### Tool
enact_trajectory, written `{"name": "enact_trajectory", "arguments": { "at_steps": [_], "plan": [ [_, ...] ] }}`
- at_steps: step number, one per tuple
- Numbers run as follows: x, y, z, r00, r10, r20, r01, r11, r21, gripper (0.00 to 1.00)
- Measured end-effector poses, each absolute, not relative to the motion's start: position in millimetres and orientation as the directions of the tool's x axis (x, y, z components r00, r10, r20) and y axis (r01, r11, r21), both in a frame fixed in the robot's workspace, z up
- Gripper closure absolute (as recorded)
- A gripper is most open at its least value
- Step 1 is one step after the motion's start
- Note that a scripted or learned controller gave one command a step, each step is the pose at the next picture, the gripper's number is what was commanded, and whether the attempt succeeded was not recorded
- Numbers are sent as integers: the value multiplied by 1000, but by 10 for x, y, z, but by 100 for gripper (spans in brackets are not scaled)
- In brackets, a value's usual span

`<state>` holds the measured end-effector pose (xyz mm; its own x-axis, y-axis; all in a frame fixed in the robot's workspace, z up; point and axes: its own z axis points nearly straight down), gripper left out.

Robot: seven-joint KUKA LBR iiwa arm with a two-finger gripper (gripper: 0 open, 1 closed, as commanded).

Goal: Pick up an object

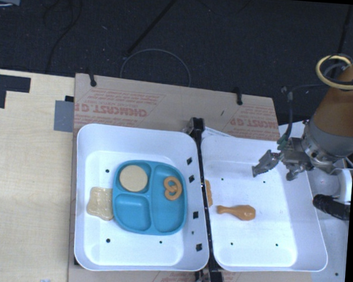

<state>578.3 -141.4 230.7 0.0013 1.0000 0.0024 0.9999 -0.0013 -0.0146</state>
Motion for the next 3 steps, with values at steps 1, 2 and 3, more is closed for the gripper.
{"name": "enact_trajectory", "arguments": {
  "at_steps": [1,2,3],
  "plan": [
    [5807,-1415,2374,0,1000,1,1000,0,-3,0],
    [5758,-1326,1872,2,1000,2,1000,-2,-8,0],
    [5759,-1380,1414,0,1000,1,1000,0,-8,0]
  ]
}}
